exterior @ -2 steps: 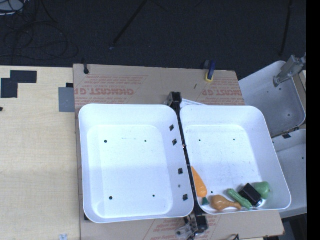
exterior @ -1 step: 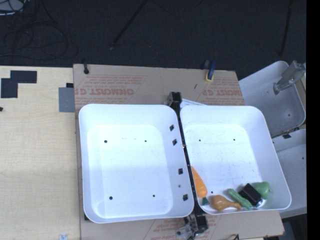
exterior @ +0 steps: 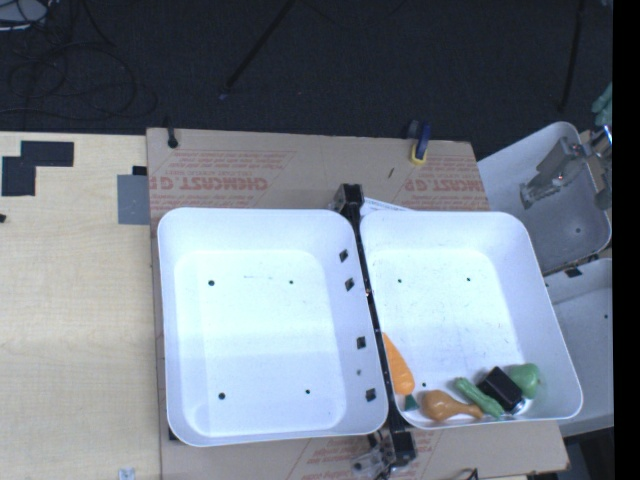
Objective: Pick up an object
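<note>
We see the candidate objects crowded in the right bin's [exterior: 455,238] near corner: carrot [exterior: 399,366], black block [exterior: 501,388], green piece [exterior: 524,376]. Crowding risks glancing, multi-object grasps. The arm [exterior: 570,178] appears parked at right; we cannot tell the jaws' state.

Bright, even overhead light washes the left bin [exterior: 255,328] and right bin [exterior: 460,308] near glare, shadows faint, background dark, focus slightly soft.
</note>
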Motion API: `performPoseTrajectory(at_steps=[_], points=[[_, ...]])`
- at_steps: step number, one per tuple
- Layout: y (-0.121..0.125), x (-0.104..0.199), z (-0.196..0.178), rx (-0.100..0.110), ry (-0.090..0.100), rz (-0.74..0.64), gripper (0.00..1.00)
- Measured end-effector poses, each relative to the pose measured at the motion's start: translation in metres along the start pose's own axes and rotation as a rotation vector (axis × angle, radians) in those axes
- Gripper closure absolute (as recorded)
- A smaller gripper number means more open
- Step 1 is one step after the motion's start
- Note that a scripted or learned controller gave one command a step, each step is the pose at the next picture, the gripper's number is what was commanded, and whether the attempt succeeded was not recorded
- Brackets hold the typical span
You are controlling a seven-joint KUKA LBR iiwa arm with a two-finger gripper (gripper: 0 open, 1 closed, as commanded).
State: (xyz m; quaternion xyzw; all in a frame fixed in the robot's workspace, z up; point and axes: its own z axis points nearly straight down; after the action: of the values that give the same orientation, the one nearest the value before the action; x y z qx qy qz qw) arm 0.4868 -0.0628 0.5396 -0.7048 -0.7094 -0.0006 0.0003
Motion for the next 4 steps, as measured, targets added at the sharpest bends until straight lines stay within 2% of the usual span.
performPoseTrajectory(at_steps=[1, 2, 3, 4], points=[[-0.011, 0.033, 0.002, 0.004, -0.001, 0.003, 0.00], [-0.013, -0.002, 0.233, 0.020, 0.000, 0.009, 0.00], [-0.014, 0.085, 0.361, 0.019, 0.002, 0.000, 0.00], [-0.011, 0.150, 0.353, 0.005, 0.000, 0.001, 0.00]])
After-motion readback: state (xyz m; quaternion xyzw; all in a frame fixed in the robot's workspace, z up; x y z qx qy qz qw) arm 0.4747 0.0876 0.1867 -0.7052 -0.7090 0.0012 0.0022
